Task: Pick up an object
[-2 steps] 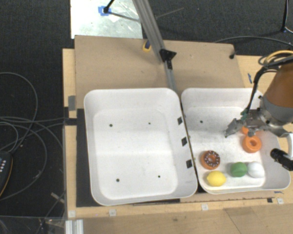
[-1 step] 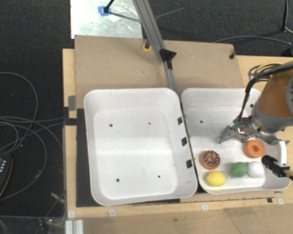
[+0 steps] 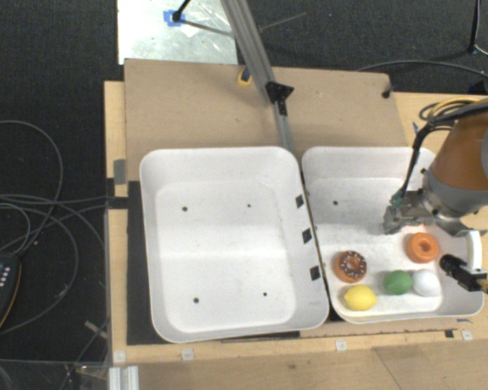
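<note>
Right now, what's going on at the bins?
The arm reaches in from the right over the right bin, with its gripper low above the bin floor. Nothing shows between its fingers. Five things lie toward the bin's near end: an orange ring just beside the gripper, a brown donut, a lemon, a green ball and a white ball. The left bin sits alongside. No pick has been made yet.
</note>
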Controlling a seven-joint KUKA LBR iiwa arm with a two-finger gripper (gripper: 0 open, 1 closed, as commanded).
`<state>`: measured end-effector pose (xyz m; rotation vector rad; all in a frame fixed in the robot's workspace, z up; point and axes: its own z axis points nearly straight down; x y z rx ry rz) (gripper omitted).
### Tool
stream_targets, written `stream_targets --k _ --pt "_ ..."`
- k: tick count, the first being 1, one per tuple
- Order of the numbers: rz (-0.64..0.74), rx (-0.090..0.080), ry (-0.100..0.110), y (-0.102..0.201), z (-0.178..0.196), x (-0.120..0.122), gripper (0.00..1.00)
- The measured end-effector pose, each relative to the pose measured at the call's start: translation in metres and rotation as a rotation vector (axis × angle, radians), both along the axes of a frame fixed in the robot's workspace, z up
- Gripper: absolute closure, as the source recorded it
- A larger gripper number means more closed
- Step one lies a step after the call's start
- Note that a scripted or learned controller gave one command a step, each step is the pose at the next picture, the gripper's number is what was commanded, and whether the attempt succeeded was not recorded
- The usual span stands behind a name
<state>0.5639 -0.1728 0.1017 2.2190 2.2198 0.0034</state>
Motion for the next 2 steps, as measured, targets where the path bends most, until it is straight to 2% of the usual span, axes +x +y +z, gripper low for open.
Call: stream_targets --k 1,2 --pt "0.003 -0.001 -0.001 0.001 0.043 0.002 1.0" --pt "0.004 -0.001 -0.003 0.002 0.099 -0.006 1.0"
